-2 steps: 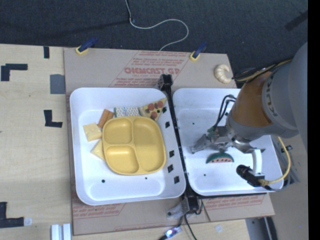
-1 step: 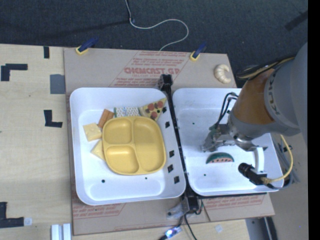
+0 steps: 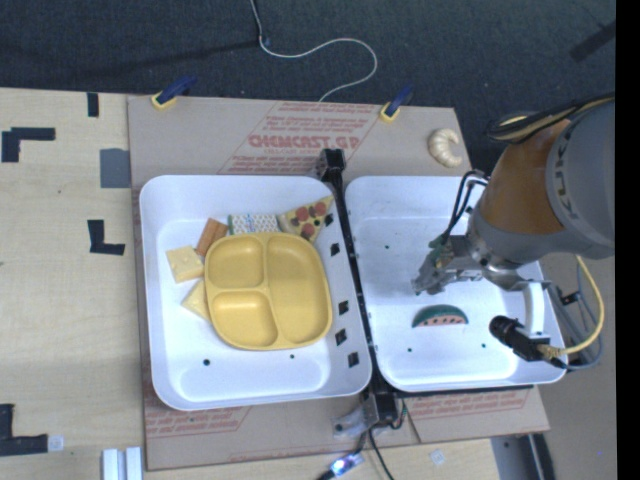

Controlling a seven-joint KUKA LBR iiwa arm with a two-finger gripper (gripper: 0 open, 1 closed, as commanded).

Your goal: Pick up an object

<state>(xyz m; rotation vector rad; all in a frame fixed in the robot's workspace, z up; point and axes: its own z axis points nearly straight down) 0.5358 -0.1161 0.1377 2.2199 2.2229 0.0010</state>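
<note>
A: What lies nearest the front edge of the worktop?

B: The front walls of the two white bins. In the right bin, toward its front edge, lies a watermelon slice, flat on the floor with its green rind curving upward. Just right of it, a black cylinder on the arm's side hangs over the bin's front right corner.

A: And the pincer?

B: The pincer hovers just behind the watermelon slice, near the middle of the right bin. I cannot tell how far its fingers stand apart, and I see nothing between them. The grey arm with its orange band reaches in from the right edge.

A: The left bin?

B: The left bin holds a yellow divided plate in its middle. At the plate's left edge sit pale crackers, touching it. Behind the plate, along the bin's back half, lies a brown biscuit and a pizza slice.

A: Farther back?

B: Outside the bins, near the worktop's back right corner, rests a small cream-coloured lump. A white cable loops across the dark floor beyond.
</note>
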